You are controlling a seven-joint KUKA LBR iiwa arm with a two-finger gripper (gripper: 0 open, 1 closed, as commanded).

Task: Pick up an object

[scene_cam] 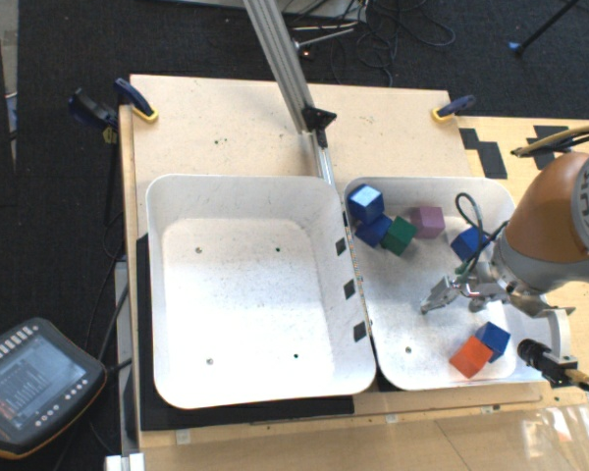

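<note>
The orange block (pixel 470 357) lies in the right bin (pixel 393 361), touching a blue block (pixel 493 339), with the end effector (pixel 442 297) just beside, open and empty, so a descent could strike bare floor or nudge both blocks away.

Right bin (pixel 398 366): blocks crowd the far left corner (pixel 378 219) and near right (pixel 481 349); the bare floor between gives free passage.
</note>
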